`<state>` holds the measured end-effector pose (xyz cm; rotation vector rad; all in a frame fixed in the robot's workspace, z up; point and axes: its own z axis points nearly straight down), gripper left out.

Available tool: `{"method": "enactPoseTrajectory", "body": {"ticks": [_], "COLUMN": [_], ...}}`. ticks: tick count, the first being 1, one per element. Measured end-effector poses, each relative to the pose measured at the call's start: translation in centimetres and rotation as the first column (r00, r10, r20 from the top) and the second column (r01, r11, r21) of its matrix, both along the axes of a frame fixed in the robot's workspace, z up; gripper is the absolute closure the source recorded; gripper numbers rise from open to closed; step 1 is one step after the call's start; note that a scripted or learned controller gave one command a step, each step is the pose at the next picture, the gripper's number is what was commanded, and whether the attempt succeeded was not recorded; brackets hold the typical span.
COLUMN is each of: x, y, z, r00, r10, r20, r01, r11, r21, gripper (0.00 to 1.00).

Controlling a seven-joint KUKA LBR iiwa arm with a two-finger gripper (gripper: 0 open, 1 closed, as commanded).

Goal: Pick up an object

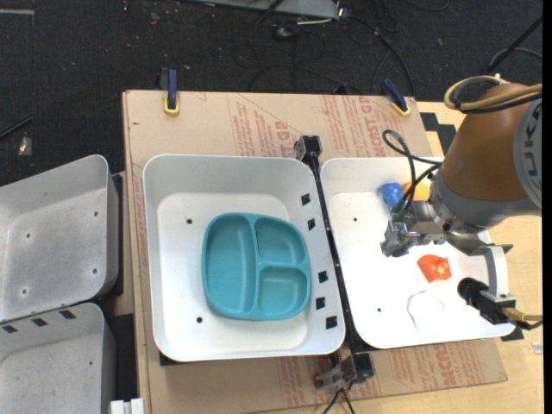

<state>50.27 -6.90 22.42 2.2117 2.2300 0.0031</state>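
The small orange-red plastic object (pixel 434 268) lies on the right white bin's (pixel 362 317) floor, just right of the gripper (pixel 398 240). We think the gripper hangs low for a grab, but we cannot tell how it is set. A blue lump (pixel 392 193) sits behind it.

Robotics lab: clamped cardboard bench (pixel 259 119), white bins (pixel 164 179), loose floor cables (pixel 379 33).

bins (pixel 164 179) white | tray (pixel 256 266) teal | board (pixel 259 119) tan, red print | clamps (pixel 171 90) blue-yellow | arm (pixel 492 158) grey, orange band | objects: blue (pixel 391 193), orange (pixel 421 191), red-orange (pixel 434 268), white (pixel 429 307) | floor (pixel 69 50) black
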Motion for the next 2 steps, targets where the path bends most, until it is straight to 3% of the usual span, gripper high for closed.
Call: {"method": "enactPoseTrajectory", "body": {"ticks": [2], "x": [3.5], "y": [12.2], "z": [1.1], "r00": [1.000], "r10": [0.001], "r20": [0.000], "r01": [-0.001], "r11": [1.000], "r21": [0.001], "gripper": [1.00]}}
